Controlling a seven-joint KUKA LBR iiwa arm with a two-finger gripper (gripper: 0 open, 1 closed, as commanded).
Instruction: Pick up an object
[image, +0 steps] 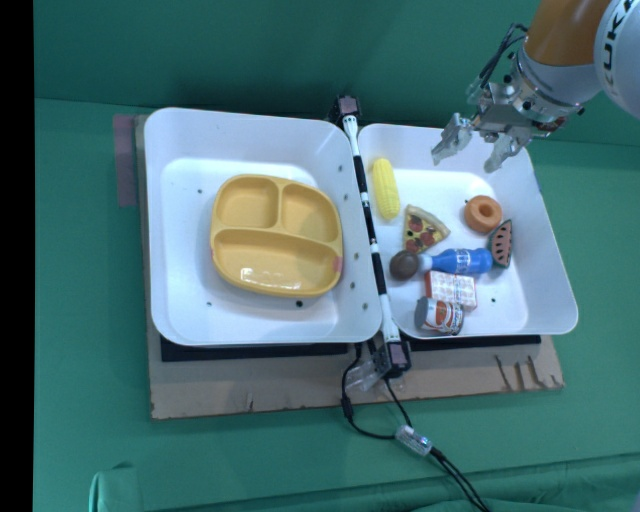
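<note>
Hovering at the upper right of the frame, the gripper (478, 146) is holding its fingers spread and grasping nothing, above the far rim of the right bin (556, 290). Candidate objects are lying lower in that bin: corn cob (384, 188), pizza slice (422, 230), doughnut (483, 214), watermelon slice (502, 243), blue bottle (458, 261), carton (451, 289), can (439, 316). Judged best practice: descending vertically on the doughnut, which is sitting nearest and apart from its neighbours, closing only once straddling it. Labels on bottle, carton and can are too small to read. The left bin (180, 140) is holding a yellow divided plate (275, 236).
</note>
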